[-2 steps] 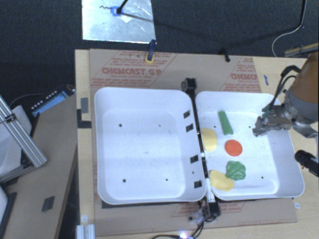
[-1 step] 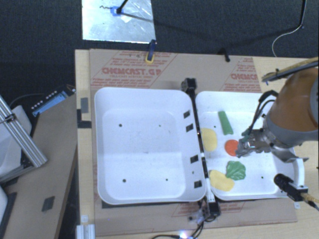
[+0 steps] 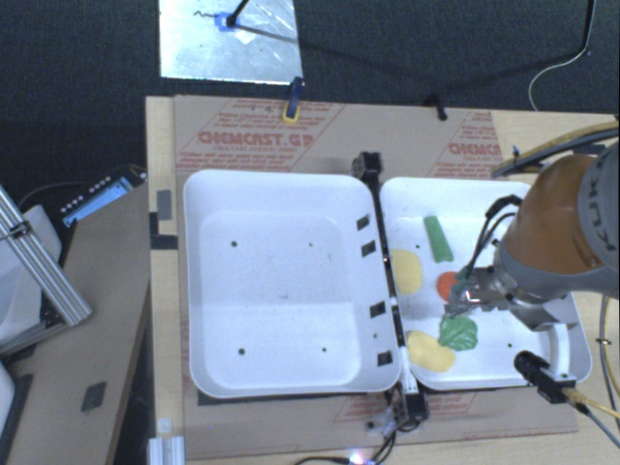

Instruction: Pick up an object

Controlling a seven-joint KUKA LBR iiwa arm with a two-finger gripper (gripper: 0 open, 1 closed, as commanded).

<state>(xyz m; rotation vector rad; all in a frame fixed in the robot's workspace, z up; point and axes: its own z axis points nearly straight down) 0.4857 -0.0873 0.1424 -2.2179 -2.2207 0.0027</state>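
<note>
In the right bin point(image 3: 504, 194) lie a green stick point(image 3: 437, 238), a pale yellow piece point(image 3: 406, 270), a red-orange piece point(image 3: 447, 285), a green leafy piece point(image 3: 459, 333) and a yellow piece point(image 3: 430, 351). My gripper point(image 3: 463, 298) reaches down from the right, between the red-orange piece and the green leafy piece, just above the leafy one. The arm's body hides the gripper's tips and the bin's right half.
The left bin point(image 3: 281, 279) sits beside the right one, with black clips point(image 3: 373, 250) along the shared wall. A metal plate point(image 3: 230, 25) lies beyond the bench, and a cable point(image 3: 567, 61) runs at the upper right.
</note>
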